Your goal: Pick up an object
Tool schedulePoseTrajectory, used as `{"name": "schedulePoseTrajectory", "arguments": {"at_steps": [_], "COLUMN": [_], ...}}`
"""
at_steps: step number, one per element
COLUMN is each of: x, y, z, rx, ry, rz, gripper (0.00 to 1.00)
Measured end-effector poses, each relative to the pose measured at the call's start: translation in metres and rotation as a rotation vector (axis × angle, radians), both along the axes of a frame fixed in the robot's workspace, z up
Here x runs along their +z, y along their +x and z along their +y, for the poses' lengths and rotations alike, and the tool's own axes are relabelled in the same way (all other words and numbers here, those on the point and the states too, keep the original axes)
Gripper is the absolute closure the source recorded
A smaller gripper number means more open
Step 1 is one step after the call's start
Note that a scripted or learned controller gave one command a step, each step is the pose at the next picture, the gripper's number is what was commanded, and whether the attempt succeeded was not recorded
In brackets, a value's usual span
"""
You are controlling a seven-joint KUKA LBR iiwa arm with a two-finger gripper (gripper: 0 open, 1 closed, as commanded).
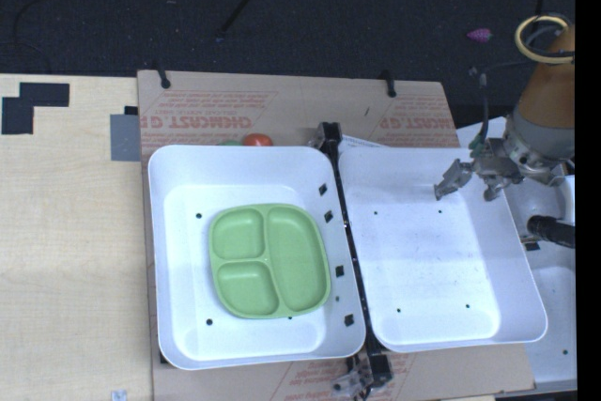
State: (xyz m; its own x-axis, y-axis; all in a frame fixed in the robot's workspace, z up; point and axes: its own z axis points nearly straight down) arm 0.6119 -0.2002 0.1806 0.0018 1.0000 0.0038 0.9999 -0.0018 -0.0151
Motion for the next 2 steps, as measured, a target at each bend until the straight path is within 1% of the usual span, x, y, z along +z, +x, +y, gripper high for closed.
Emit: {"name": "schedulePoseTrajectory", "arguments": {"at_steps": [1, 2], "x": [0.008, -0.036], "y": [0.003, 0.003], "z": [0.0, 0.006], "rx": [0.002, 0.005], "ry": [-0.003, -0.002], "rz": [-0.013, -0.009], "gripper": [0.0, 0.0]}}
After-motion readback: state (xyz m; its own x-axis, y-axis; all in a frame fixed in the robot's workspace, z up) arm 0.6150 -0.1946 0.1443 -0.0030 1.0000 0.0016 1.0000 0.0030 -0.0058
